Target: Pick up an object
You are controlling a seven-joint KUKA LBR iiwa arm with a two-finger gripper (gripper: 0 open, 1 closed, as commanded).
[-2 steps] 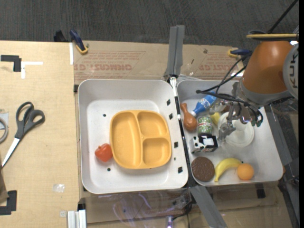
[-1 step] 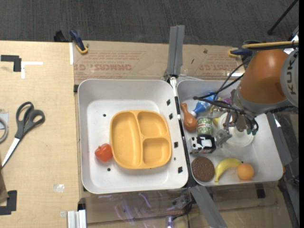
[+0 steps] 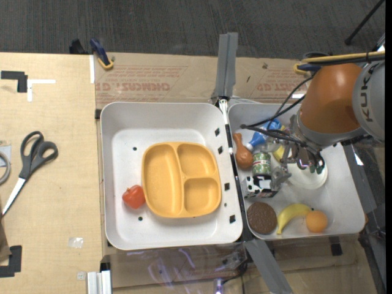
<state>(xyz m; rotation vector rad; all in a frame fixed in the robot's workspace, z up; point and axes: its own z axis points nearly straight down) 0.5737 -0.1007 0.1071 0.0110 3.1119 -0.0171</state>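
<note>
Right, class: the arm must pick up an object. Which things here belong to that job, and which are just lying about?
Job: gripper, banana, orange, bottle, brown disc, right bin.

Lying about: scissors, yellow tray, red fruit, clamp.

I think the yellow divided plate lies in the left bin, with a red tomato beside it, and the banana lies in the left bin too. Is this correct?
Not fully. The camera view shows the banana in the right bin, between a brown round object and an orange. The yellow divided plate and the red tomato are indeed in the left bin.
</note>
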